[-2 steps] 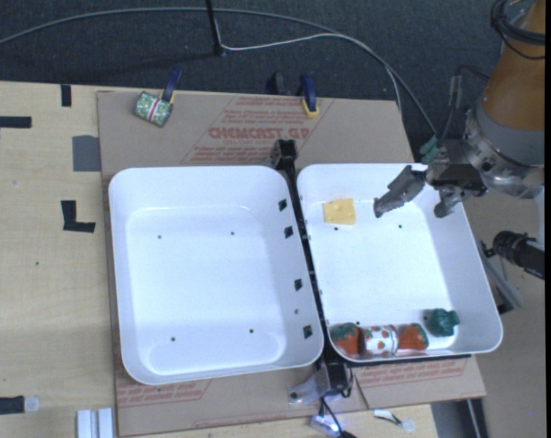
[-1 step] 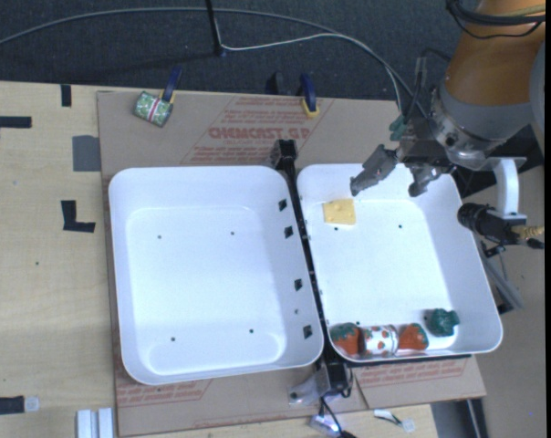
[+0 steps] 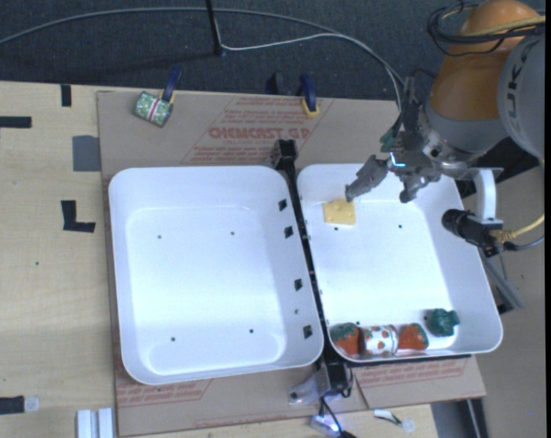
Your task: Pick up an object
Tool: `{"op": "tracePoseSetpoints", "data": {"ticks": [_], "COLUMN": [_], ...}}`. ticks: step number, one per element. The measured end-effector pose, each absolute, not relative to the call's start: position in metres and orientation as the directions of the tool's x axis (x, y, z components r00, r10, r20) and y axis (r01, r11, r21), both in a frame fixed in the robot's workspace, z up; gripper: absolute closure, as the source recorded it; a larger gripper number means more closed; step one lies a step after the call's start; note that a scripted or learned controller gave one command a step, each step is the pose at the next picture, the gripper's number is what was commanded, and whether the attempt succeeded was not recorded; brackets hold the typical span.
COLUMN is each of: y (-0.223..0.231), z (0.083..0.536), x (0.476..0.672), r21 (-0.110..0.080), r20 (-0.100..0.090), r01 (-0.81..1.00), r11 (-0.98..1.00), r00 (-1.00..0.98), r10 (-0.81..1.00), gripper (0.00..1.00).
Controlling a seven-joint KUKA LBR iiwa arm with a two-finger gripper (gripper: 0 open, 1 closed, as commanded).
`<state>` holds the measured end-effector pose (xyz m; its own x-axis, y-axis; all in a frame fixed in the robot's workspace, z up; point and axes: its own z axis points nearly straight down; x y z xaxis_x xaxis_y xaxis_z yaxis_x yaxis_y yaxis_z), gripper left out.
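Approach to a grasp over the right-hand bin

Gripper (image 3: pixel 387 186) of mine, a dark two-finger tool on the grey arm with the orange band (image 3: pixel 481 57), hangs spread wide over the far part of the shallow white right-hand bin (image 3: pixel 458 245), with nothing between its fingers. One finger points down toward the small flat yellow square block (image 3: pixel 339 213); the other stands apart on the arm's side.

Landmark: the black divider strip (image 3: pixel 298 245) between the two bins. The yellow block lies just beside this strip, toward the far end of the right-hand bin, apart from everything else. It is, in my judgement, the nearest and easiest target.

To do the step well, I judge that I should shift toward the strip until the block sits midway between my fingers, descend squarely, and close only when both fingers flank its edges. The block is thin and may slide or slip under a fingertip, and the strip leaves little room on that side.

Count: two white bins, the left-hand bin (image 3: pixel 148 199) among them; one yellow block; four small toys in a row at the near wall, away from the strip's far end: a red and green piece (image 3: pixel 347 338), a white and red spotted piece (image 3: pixel 379 340), an orange-red piece (image 3: pixel 412 338) and a green piece (image 3: pixel 441 319).
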<state>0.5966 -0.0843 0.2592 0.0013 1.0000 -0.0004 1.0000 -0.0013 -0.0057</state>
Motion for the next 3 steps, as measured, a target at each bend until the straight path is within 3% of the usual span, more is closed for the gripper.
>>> {"op": "tracePoseSetpoints", "data": {"ticks": [1, 2, 3], "y": [-0.104, -0.123, -0.103], "z": [0.140, 0.081, 0.085], "x": [0.627, 0.667, 0.646], "r21": [-0.012, -0.004, 0.000], "r20": [0.000, 0.000, 0.000], "r01": [1.000, 1.000, 1.000], "r11": [-0.001, 0.000, 0.001], "r00": [0.001, 0.000, -0.001], "r10": [1.000, 1.000, 1.000], "gripper": [0.00, 0.00, 0.00]}}
